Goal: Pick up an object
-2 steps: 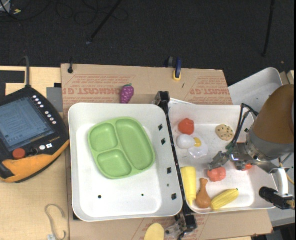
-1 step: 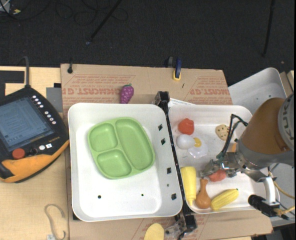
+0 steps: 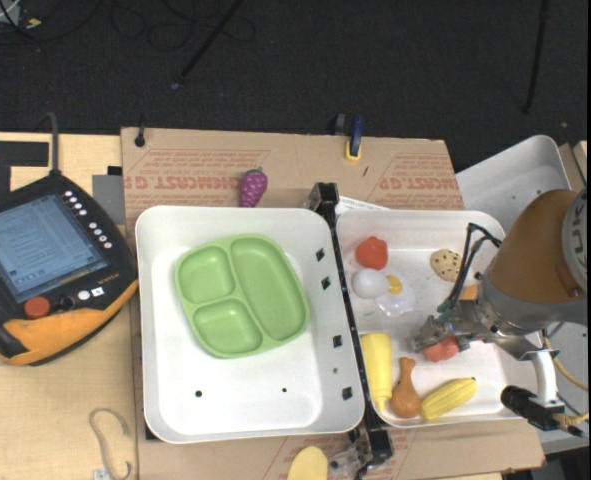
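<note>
On the tabletop's left sits one teach pendant; next, the left bin holds one green divided plate, with one purple grape bunch beyond it. The right bin holds a red pepper, fried egg, cookie, two corn cobs, a drumstick and a red object. The gripper is low over that red object, whether clamped I cannot tell; judging by this, the pick is under way, nothing lifted yet
</note>
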`<state>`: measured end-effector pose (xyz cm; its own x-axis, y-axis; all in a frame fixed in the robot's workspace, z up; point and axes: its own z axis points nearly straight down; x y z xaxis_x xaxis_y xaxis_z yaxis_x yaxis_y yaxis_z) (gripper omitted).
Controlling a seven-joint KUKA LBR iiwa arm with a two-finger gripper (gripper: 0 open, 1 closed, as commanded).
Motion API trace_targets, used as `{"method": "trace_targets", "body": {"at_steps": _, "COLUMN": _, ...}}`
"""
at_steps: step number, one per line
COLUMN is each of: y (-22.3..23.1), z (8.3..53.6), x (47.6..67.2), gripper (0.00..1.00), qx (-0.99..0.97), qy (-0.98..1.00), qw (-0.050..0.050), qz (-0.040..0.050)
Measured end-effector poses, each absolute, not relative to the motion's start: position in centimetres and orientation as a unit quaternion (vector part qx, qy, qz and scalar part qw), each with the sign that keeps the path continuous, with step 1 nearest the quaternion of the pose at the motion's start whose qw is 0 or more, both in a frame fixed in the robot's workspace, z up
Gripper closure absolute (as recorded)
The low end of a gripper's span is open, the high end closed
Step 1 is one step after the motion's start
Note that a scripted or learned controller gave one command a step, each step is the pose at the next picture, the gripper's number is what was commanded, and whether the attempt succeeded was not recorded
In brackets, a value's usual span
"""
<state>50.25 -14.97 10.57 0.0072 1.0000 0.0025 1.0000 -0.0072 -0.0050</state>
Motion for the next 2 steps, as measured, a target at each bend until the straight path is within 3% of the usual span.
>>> {"method": "trace_targets", "body": {"at_steps": 2, "y": -15.1, "z": 20.6, "x": 49.5, "gripper": 1.0, "qx": -0.707, "qy": -0.707, "qw": -0.001, "qz": -0.0008}}
